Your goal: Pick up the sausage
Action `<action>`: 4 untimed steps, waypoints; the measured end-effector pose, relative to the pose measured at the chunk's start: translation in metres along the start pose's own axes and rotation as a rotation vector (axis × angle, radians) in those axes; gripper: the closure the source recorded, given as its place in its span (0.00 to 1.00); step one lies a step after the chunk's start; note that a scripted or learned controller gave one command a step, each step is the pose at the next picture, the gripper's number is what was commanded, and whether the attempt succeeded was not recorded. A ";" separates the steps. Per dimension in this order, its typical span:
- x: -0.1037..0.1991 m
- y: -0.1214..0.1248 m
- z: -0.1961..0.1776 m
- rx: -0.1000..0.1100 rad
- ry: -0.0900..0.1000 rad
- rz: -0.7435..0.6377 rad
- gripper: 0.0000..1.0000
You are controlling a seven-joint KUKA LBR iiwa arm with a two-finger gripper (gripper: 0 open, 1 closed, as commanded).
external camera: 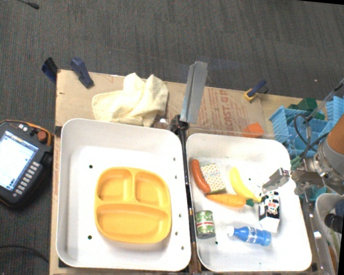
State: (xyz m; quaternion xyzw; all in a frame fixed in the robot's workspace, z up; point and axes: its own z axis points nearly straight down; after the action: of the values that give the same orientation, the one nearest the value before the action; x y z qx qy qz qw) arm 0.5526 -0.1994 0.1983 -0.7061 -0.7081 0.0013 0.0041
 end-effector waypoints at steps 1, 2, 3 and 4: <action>0.100 -0.012 0.013 0.001 -0.001 0.092 0.00; 0.107 -0.062 0.114 -0.002 -0.005 0.443 0.00; 0.188 -0.065 0.065 0.003 0.031 0.187 0.00; 0.208 -0.063 0.054 0.009 0.059 0.160 1.00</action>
State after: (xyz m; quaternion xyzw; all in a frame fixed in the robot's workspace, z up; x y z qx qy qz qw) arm 0.4889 0.0086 0.1454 -0.7600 -0.6491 -0.0160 0.0280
